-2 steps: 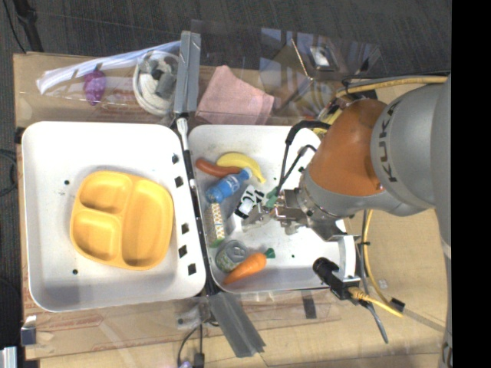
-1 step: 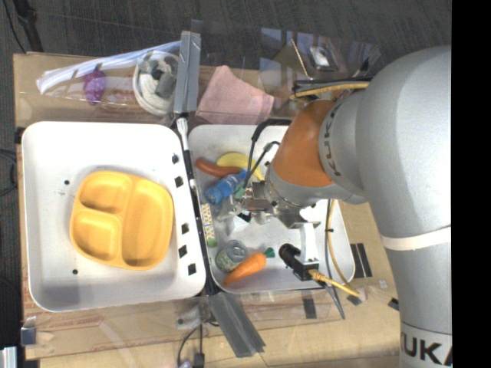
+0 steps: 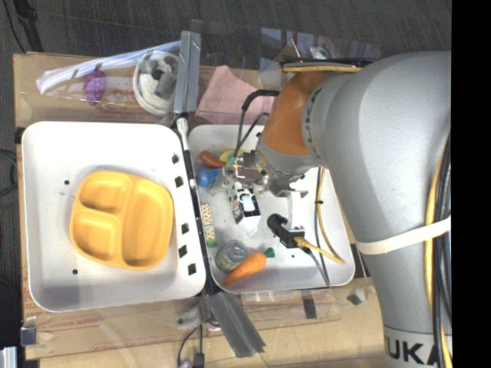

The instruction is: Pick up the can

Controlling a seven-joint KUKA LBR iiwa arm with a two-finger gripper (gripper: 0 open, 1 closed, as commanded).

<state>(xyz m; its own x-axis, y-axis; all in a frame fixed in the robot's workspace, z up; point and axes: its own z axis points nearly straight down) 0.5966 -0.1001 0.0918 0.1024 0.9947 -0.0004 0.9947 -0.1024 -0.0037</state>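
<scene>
Can, small silver metal cylinder (image 3: 230,254), lies in right white bin (image 3: 335,267), near front edge, touching orange plastic carrot (image 3: 247,267). Gripper (image 3: 247,181) hangs over bin middle, apart from can, carrying nothing visible. Carrot crowds can, so grasp likely awkward. Yellow divided plate (image 3: 121,219) sits in left bin (image 3: 46,152).

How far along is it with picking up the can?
Done: the arm has reached into the right bin. In hand: the gripper hangs near the bin's middle, nothing visibly between its fingers. Left: the can lies near the front edge, beside the carrot, ungrasped.
</scene>
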